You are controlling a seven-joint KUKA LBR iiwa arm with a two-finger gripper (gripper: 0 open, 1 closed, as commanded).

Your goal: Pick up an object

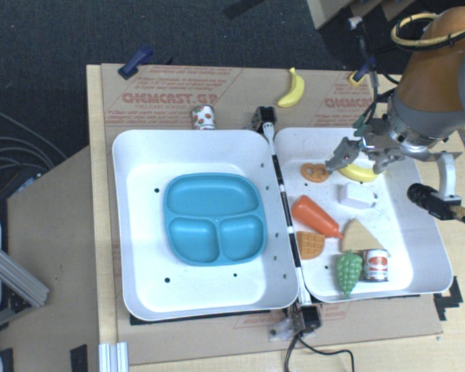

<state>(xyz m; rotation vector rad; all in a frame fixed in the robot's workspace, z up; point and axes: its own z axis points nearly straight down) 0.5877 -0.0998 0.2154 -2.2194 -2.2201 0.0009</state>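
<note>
Claw spread wide (nothing gripped), fingers astride the banana in the right bin.

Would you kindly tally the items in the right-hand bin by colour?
Orange or tan: 4 – cookie, carrot, waffle, wedge
Yellow: 1 – banana
White: 1 – block
Green: 1 – green item
Red-labelled: 1 – can
Total: 8

Bench carries two white bins: left bin, right bin. Banana and small can lie near the far edge.
</note>
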